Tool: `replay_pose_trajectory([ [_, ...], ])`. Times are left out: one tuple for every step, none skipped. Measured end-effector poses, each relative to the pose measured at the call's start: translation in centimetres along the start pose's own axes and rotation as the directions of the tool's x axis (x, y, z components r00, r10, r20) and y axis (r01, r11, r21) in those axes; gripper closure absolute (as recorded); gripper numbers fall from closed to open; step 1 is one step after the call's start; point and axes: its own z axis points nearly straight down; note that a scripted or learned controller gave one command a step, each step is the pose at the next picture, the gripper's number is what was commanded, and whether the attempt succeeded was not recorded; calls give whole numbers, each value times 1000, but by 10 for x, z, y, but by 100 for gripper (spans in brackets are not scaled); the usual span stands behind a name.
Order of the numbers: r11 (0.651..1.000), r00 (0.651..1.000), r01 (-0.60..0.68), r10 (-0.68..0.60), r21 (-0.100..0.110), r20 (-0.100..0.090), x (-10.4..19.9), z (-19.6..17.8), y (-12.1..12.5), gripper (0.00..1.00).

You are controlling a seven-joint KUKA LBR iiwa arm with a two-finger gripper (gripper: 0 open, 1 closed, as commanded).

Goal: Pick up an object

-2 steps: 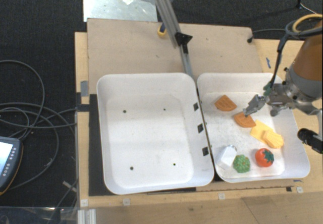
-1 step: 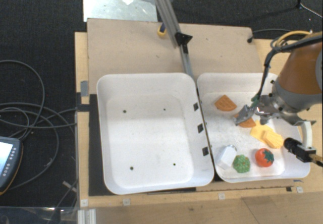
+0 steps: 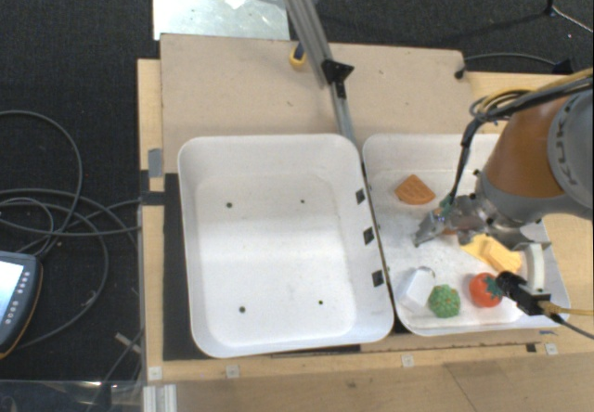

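The right bin point(image 3: 390, 155) holds an orange wedge point(image 3: 415, 189) near its middle. Along its front lie a white block point(image 3: 417, 286), a green bumpy ball point(image 3: 445, 301) and a red tomato-like piece point(image 3: 484, 289). A yellow piece point(image 3: 495, 253) lies just behind the tomato. My gripper point(image 3: 434, 226) reaches in from the right and hangs low over the bin floor, between the orange wedge and the white block. Its dark fingers point left and down. I see nothing held between them.
The left bin point(image 3: 190, 215) sits beside the right one, with black clips along the shared wall. A grey pole point(image 3: 306, 16) slants down from the top to the bins' back edge. Cables lie on the floor at left.
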Motion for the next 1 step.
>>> replay_pose_trajectory([
  [1000,1000,-1,1,-9,2,-1,-14,2,100],
])
